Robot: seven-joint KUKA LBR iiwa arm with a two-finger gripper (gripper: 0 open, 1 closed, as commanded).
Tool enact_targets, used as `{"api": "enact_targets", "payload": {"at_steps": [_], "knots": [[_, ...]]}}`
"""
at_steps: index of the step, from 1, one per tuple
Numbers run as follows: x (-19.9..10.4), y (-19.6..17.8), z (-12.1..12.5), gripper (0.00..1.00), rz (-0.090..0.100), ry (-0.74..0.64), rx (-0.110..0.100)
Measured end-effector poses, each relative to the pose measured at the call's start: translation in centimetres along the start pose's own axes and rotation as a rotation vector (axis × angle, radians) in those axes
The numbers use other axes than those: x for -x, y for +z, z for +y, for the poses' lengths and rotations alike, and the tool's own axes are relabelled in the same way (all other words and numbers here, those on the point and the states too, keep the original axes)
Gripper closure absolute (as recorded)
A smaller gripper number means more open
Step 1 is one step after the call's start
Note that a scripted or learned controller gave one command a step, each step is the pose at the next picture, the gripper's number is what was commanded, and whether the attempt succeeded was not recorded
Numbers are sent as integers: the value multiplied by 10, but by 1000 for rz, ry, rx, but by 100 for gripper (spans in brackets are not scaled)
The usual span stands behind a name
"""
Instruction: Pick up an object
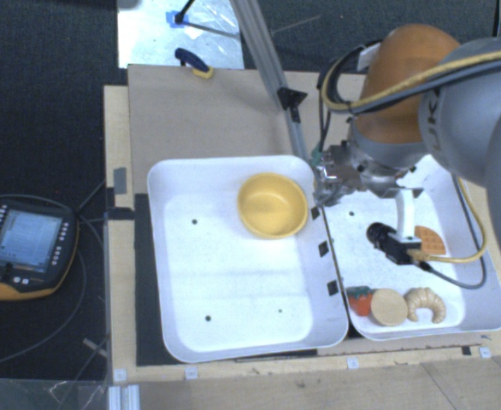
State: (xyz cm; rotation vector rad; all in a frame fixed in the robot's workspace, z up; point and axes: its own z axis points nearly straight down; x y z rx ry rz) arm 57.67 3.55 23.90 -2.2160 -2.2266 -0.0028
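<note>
Gripper (328,186) hangs just beside yellow bowl (273,205) in left bin (233,314)

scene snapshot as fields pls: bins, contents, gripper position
left bin: shallow white bin, holds one item
left contents: round yellow plastic bowl, upright, in the far right corner
right bin: shallow white bin, holds four items
right, near edge: small red-orange piece, tan round disc, pale brown croissant-shaped piece, in a row
right, middle: orange grid-patterned waffle piece, partly hidden by the arm's parts
gripper: two-finger gripper, over the far end of the wall where the bins meet, beside the bowl
task state: every item lies in a bin
</note>
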Motion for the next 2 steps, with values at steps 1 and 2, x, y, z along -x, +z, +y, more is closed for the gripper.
{"api": "enact_targets", "payload": {"at_steps": [1, 2], "knots": [[-51, -4, -4, 100, 0, 0, -1], [-49, -4, -4, 0, -1, 4, -1]]}}
